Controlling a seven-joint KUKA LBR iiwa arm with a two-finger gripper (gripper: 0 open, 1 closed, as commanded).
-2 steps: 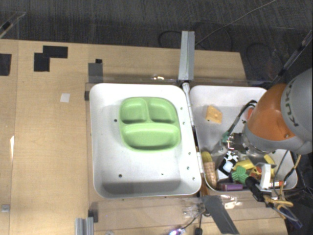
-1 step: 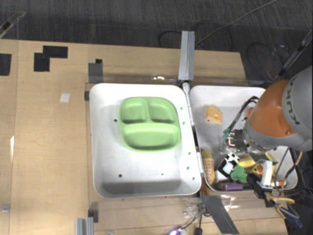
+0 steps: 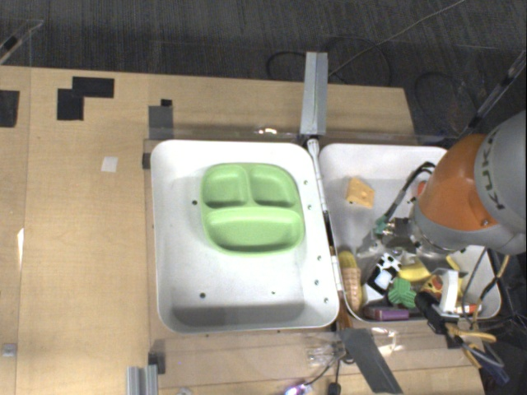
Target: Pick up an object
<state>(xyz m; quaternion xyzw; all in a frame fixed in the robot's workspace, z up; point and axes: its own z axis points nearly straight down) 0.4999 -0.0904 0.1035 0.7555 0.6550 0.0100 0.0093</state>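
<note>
Yellow corn cob [image 3: 352, 280] lies lengthwise against the right bin's [image 3: 387, 161] left wall, while the gripper [image 3: 401, 249] hovers among toys, its opening perhaps hidden.

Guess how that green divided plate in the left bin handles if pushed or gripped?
The green plate looks like moulded plastic, so probably stiff and light. It sits flat and wide in the left bin, so it likely slides rather than tips. Its low rounded rim may slip from the gripper.

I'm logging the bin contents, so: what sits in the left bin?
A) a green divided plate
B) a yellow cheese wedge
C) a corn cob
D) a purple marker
A: the green divided plate lies alone in the left bin, its three compartments facing up.
</note>
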